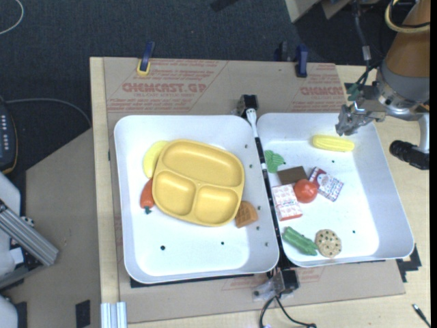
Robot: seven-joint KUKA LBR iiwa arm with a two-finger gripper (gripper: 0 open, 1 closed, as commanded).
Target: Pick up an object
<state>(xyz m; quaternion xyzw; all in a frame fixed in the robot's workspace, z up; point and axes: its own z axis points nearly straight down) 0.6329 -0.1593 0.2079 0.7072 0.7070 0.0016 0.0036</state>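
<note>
Corn cob, a yellow toy one, is lying on its side near the far edge of the right bin, and we are recording it as the item closest to the tool. We are seeing the tool hanging just above the cob's right end, apparently not gripping it; whether it is touching the cob we cannot tell, nor how far its jaws are parted, as the view is too small and cluttered there.

We are noting the remaining contents of the right bin: a green leaf-shaped piece by the left wall, a brown block, a red tomato lying between two red-and-white packets, a green pepper-like piece and a chocolate-chip cookie near the front edge.

In the left bin we are finding a yellow divided tray, sitting askew, with a yellow item and a red-orange one partly hidden under its left side and a waffle-like piece at its right corner. Both bins are resting on a table covered with printed brown board.
</note>
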